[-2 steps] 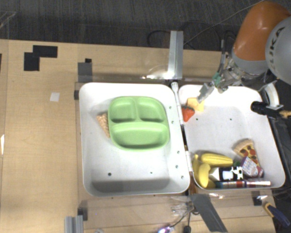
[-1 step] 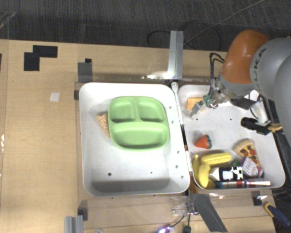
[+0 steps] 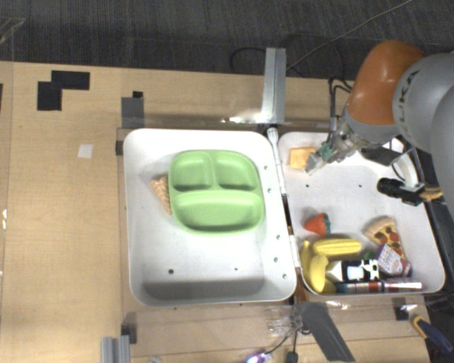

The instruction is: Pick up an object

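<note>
Pincer (image 3: 323,156): low in right bin's (image 3: 408,203) far left corner, tips just right of orange-yellow block (image 3: 300,157); whether open or closed, cannot tell. Step: approach to grasp, nothing visibly held. Next: settle over block, close. Left bin (image 3: 144,203): green tray (image 3: 214,190).

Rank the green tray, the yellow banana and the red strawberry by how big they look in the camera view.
Largest to smallest:
1. green tray
2. yellow banana
3. red strawberry

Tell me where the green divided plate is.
In the camera view, the green divided plate lies in the left bin, toward its back, with a tan waffle-like piece tucked against its left edge.
</note>
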You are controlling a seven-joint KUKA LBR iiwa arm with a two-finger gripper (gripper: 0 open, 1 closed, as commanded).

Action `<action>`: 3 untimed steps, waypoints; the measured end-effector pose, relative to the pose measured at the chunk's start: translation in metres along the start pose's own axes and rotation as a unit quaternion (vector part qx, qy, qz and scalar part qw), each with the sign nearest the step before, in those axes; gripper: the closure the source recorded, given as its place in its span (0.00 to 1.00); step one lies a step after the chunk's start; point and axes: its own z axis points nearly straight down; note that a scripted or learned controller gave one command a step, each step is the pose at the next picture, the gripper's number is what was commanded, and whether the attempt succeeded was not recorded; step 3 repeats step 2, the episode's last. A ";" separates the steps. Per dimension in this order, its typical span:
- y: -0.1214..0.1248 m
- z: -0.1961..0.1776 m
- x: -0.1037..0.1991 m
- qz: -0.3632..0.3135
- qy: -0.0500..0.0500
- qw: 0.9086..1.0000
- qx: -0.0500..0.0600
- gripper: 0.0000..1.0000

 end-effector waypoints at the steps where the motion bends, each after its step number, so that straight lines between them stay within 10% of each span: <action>1: -0.022 -0.078 -0.012 0.122 0.001 0.993 0.007 1.00; 2: 0.017 -0.082 0.019 0.390 0.000 0.921 0.008 1.00; 3: 0.017 -0.082 0.019 0.390 0.000 0.921 0.008 1.00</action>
